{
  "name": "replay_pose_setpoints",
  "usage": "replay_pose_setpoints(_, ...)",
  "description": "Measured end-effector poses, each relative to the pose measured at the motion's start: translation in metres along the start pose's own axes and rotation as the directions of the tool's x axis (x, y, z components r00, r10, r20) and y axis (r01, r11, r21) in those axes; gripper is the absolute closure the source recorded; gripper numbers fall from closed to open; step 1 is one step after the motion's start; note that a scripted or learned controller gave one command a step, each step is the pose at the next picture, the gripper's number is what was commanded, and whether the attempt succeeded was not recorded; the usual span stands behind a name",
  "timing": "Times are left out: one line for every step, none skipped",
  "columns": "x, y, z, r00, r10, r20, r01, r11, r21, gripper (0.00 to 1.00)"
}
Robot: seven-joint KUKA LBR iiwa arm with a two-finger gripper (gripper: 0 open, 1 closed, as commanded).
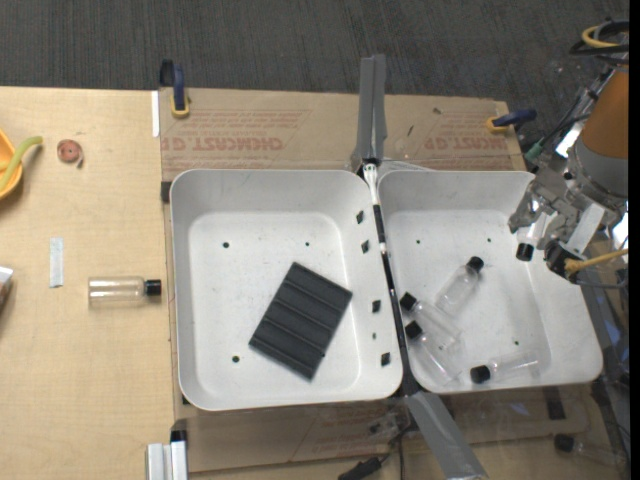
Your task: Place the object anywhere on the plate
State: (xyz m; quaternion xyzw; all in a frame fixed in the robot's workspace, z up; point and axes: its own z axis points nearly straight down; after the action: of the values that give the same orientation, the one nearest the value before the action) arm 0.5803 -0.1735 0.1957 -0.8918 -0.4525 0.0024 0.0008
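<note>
The arm point(600, 133) is hanging over the right edge of the right bin point(560, 358); its gripper point(545, 230) is sitting above the rim, and whether it is open or closed cannot be told. Three clear bottles are lying in that bin: one point(458, 286) near the middle, one point(428, 324) by the left wall, one point(503, 370) near the front. The dark ridged plate point(301, 320) is lying tilted in the left bin point(200, 368). Another bottle point(122, 289) is lying on the bench point(80, 388).

An orange band point(607, 128) is seen on the arm at the right edge, above a wrist point(568, 203) built of pale grey and shiny metal parts. A small black piece point(524, 251) is noted at its lower end. A yellow cable point(597, 259) is seen beside it, and another yellow loop point(606, 35) above.
</note>
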Motion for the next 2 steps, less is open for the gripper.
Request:
replay_pose_setpoints(0.049, 0.061, -0.058, 0.935, -0.354, 0.0, 0.354, 0.935, -0.004, 1.0)
replay_pose_setpoints(0.11, -0.063, 0.005, 0.869, -0.494, 0.0, 0.494, 0.869, -0.001, 1.0)
